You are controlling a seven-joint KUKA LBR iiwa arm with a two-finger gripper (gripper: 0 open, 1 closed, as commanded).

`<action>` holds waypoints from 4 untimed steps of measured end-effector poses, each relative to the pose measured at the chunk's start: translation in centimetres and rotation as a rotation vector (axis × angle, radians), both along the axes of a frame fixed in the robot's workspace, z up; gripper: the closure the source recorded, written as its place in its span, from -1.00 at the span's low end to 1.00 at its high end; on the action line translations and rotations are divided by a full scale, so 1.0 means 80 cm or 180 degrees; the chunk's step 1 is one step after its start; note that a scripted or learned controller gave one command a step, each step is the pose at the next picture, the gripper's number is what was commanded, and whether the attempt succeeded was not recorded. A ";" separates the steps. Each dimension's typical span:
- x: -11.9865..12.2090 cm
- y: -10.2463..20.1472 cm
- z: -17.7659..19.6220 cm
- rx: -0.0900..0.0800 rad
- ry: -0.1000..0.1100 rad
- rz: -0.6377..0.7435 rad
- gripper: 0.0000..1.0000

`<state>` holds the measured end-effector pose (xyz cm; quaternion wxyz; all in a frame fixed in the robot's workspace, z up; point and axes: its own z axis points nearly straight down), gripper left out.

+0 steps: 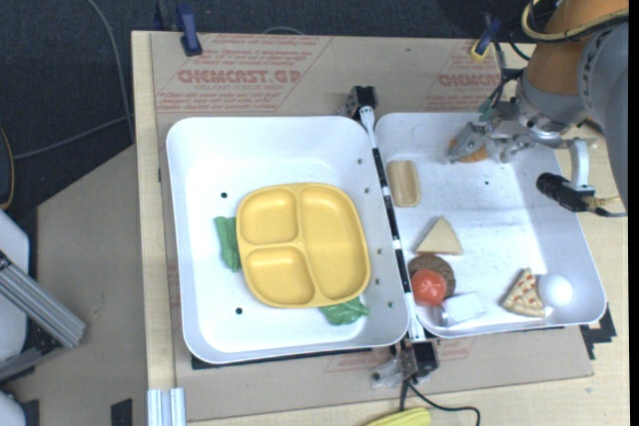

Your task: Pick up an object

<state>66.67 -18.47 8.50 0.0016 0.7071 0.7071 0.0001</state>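
Observation:
My gripper (pixel 479 143) hangs low over the far end of the right bin (pixel 574 244), close to its back wall. A small orange piece (pixel 475 155) shows just under the gripper, but I cannot tell whether it is held. Further toward the front of the same bin lie a tan bread slice (pixel 403 182), a beige wedge (pixel 438 236), a red tomato (pixel 429 286) on a brown disc, a white block (pixel 463 310), a pizza slice (pixel 522 294) and a white egg (pixel 557 291).
The left bin (pixel 200 214) holds a yellow divided plate (pixel 301 244) with green leaf pieces (pixel 228 242) at its left and front edges. The arm's grey body and orange band (pixel 574 25) stand over the bench's back right corner. A black clamp (pixel 361 101) sits between the bins.

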 end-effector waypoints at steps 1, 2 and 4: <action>0.000 0.027 0.000 0.0009 0.0011 0.0003 -1.00; 0.000 -0.019 0.000 -0.0001 -0.0002 0.0000 -1.00; 0.000 0.021 0.000 0.0002 0.0000 -0.0001 -1.00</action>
